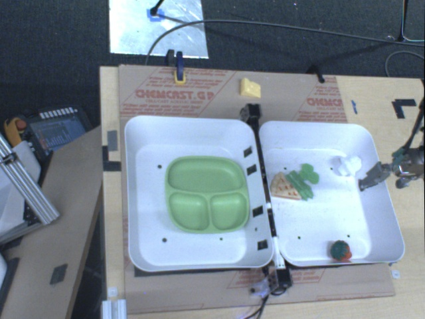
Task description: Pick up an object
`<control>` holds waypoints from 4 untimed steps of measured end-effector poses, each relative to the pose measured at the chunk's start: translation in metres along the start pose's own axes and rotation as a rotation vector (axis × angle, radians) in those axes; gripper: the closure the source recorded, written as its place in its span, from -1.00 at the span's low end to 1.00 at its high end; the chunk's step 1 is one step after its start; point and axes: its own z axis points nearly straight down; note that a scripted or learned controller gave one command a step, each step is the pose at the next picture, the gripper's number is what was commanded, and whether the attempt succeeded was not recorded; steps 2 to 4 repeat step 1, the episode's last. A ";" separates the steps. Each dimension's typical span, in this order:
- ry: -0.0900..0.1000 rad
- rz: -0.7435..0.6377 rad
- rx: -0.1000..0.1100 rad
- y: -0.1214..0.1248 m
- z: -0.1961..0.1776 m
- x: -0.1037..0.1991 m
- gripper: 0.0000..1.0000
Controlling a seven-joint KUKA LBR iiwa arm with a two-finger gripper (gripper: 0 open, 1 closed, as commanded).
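In the right bin (378, 244) lie a tan waffle-like wedge (284, 186) with a green leafy toy piece (305, 178) against its right side. A small white object (346, 165) sits nearer the right wall, and a small red and green ball (340, 249) rests near the front wall. My gripper (380, 175) hangs over the right rim of this bin, just right of the white object, with nothing visibly between its tips. The rest of the arm is cut off at the frame's right edge.
The left bin (143, 178) holds a green divided plate (206, 193). A yellow block (250, 87) lies on the cardboard behind the bins, near a blue and yellow clamp (178, 66). A control pendant (56, 131) and metal profile (26, 185) sit on the left.
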 end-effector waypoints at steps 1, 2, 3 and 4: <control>0.002 0.002 0.004 -0.005 0.055 0.004 -1.00; 0.002 0.002 0.004 -0.005 0.055 0.004 -1.00; 0.002 0.002 0.004 -0.005 0.055 0.004 -1.00; 0.002 0.002 0.004 -0.005 0.055 0.004 -1.00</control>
